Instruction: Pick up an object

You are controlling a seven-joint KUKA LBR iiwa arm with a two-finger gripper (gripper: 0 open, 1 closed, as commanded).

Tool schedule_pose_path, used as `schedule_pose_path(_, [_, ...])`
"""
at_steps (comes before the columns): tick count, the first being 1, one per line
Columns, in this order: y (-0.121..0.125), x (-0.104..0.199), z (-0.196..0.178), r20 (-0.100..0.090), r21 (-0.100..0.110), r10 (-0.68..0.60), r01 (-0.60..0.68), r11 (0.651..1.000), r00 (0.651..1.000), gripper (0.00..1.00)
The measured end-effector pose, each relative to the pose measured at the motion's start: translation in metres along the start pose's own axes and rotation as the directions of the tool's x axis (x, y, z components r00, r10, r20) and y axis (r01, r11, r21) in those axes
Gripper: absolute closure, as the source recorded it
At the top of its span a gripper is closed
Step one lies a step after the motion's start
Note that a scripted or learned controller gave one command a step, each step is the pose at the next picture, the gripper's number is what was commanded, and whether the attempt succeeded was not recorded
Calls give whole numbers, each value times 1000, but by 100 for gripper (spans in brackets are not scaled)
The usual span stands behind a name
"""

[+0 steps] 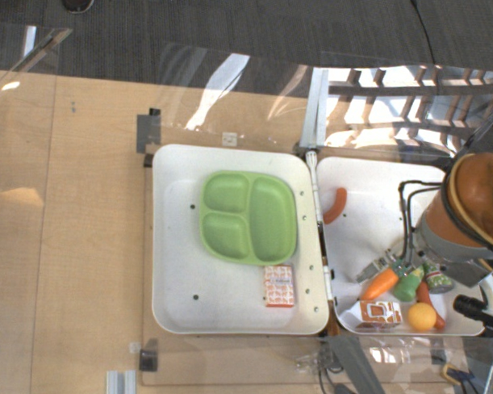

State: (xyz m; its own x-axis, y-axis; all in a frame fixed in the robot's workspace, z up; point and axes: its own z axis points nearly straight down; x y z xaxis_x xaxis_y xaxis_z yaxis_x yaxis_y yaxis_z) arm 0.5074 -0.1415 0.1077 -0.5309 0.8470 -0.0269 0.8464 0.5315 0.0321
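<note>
The right bin [368, 176] holds a heap of toy food at its near right corner. In the heap are an orange carrot [381, 283], a green vegetable [408, 285], a yellow-orange fruit [422, 317] and a small red and white carton [380, 312]. A red sausage [335, 205] lies alone by the bin's left wall. My gripper [393, 264] is low over the heap, just above the carrot's top end and the green vegetable. The grey arm with its orange band [472, 204] covers most of it.
The left bin [174, 303] holds a green divided plate [250, 216] and a small red and white packet [279, 286] near its front right. A raised divider [318, 235] separates the two bins. Cables [408, 206] loop by the arm.
</note>
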Motion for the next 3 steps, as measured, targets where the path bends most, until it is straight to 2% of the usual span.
schedule_pose_path(3, [0,0,0,0,0,0,0,1000,1000,0])
